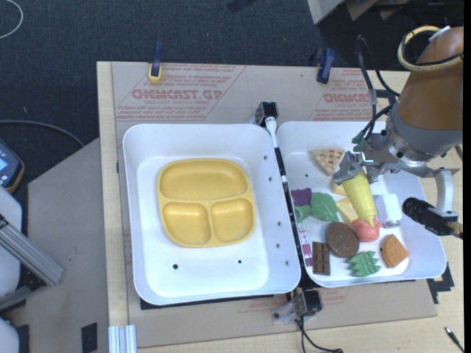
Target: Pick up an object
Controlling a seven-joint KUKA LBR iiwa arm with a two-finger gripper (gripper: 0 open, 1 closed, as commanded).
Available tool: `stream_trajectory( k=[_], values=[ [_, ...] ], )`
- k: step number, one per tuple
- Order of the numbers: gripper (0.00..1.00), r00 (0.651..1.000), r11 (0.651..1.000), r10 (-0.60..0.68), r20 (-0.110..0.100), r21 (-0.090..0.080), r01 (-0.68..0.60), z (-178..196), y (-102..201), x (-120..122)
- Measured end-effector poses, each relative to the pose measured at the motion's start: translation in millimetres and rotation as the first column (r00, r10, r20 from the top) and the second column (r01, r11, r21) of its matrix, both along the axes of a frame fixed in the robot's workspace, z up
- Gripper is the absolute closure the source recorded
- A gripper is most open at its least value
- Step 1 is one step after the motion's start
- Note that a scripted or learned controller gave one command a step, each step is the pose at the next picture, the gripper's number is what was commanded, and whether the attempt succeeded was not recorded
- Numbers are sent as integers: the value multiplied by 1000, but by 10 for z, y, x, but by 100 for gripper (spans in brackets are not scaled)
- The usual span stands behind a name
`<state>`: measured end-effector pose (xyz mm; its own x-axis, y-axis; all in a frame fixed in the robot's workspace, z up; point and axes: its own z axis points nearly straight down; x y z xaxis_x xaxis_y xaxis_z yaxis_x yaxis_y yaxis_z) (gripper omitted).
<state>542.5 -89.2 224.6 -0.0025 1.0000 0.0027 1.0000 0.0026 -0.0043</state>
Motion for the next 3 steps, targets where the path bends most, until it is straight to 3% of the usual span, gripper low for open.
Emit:
stream_trajectory(
  k=[1,2,3],
  values=[
    [100,1000,1000,-1,-1,0,1,-31,278,-323],
    [100,1000,1000,0,0,0,0,-8,469,-419],
    [100,1000,1000,-3,0,-1,3,61,398,-551]
  ],
)
